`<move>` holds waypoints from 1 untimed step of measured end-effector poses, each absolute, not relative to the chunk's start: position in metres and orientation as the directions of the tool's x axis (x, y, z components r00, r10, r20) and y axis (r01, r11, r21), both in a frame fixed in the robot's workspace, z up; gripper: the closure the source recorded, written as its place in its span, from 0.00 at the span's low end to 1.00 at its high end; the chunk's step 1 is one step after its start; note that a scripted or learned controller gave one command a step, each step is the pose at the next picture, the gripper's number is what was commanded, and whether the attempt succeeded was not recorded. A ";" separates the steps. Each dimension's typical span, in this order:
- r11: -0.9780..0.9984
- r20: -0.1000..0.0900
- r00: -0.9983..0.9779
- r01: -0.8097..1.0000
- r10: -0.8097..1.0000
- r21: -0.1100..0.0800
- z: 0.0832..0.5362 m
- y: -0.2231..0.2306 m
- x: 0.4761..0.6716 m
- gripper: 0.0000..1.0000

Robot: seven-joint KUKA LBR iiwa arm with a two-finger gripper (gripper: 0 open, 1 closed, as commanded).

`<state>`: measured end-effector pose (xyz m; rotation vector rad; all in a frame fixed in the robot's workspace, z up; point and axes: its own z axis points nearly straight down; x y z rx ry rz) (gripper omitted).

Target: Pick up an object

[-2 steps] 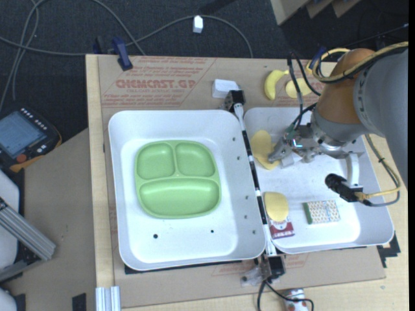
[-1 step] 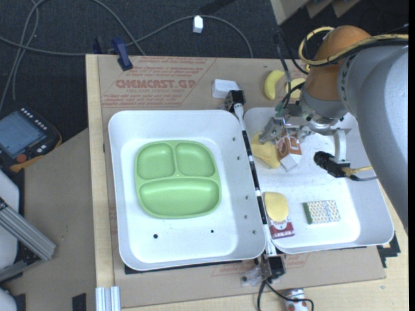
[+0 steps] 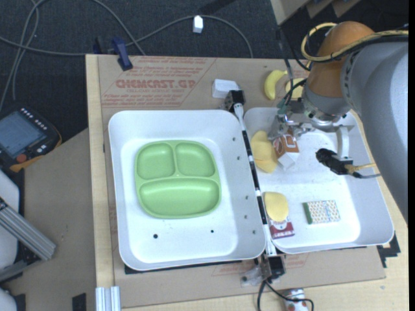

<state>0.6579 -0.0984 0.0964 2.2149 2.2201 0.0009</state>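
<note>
My gripper (image 3: 289, 129) reaches down into the far left part of the right bin (image 3: 363, 232). Directly below it, touching or nearly touching, is a small brown and white carton (image 3: 286, 148), tilted. Whether the carton is gripped is hidden by the wrist. A yellow pear-shaped fruit (image 3: 261, 151) lies just left of the carton, against the bin's left wall. Nearer the front lie a yellow round fruit (image 3: 277, 205), a small red box (image 3: 281, 229) and a green-patterned flat pad (image 3: 322, 211).
The left bin (image 3: 123, 225) holds a green divided plate (image 3: 177, 178). Another yellow fruit (image 3: 275, 83) lies on the board behind the right bin. The grey arm covers the right bin's far right corner. A small white block (image 3: 224, 87) sits at the bins' far junction.
</note>
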 end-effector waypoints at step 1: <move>0.002 0.001 -0.002 1.000 1.000 0.000 0.185 -0.018 0.616 1.00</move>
